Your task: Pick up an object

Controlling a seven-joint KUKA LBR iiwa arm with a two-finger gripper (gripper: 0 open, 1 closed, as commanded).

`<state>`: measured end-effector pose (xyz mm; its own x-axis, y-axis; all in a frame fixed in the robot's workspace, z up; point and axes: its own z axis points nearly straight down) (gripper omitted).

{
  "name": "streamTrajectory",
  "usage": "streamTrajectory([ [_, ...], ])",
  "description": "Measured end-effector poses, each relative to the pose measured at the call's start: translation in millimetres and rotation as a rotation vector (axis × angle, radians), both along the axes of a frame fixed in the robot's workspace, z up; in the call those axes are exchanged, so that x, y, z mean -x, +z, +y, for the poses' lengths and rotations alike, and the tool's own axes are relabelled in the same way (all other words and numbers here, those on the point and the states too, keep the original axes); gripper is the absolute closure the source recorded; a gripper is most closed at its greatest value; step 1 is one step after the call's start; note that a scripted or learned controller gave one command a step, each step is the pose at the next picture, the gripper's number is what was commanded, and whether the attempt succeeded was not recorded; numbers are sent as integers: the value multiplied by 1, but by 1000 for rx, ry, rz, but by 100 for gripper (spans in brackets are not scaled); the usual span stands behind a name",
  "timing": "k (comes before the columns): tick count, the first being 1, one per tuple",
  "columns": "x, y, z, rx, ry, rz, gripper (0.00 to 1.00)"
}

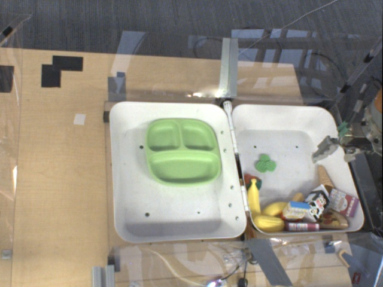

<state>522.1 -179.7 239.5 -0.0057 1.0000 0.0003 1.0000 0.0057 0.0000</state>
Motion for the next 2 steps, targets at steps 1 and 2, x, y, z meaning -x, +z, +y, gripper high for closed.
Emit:
streamTrajectory([
  [1, 16, 97, 54, 1, -61, -3, 0],
  [2, -25, 23, 99, 1, -69, 2, 0],
])
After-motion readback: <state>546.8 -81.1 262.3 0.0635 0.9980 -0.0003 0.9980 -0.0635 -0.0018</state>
